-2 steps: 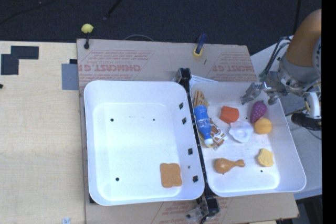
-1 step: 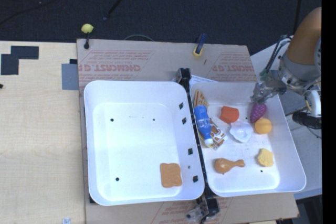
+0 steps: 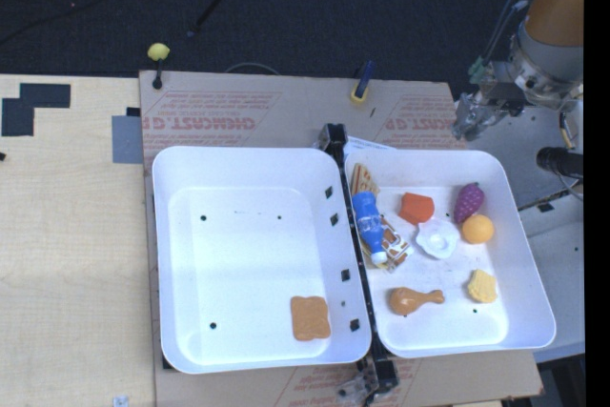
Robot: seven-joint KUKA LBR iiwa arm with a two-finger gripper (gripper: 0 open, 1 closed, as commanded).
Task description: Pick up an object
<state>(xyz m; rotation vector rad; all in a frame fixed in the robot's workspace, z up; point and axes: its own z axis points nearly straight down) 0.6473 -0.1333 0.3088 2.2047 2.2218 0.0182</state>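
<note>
The claw (image 3: 474, 116) hovers beyond the right bin's (image 3: 529, 262) far edge; its state cannot be determined. The toy chicken drumstick (image 3: 414, 300) appears light, rigid and smooth. Grasp across its narrow shank.

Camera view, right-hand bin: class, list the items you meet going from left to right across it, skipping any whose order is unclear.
Blue bottle → red block → white cup → purple grapes. The drumstick, orange and yellow piece overlap these in left-right position, so they are left out.
</note>
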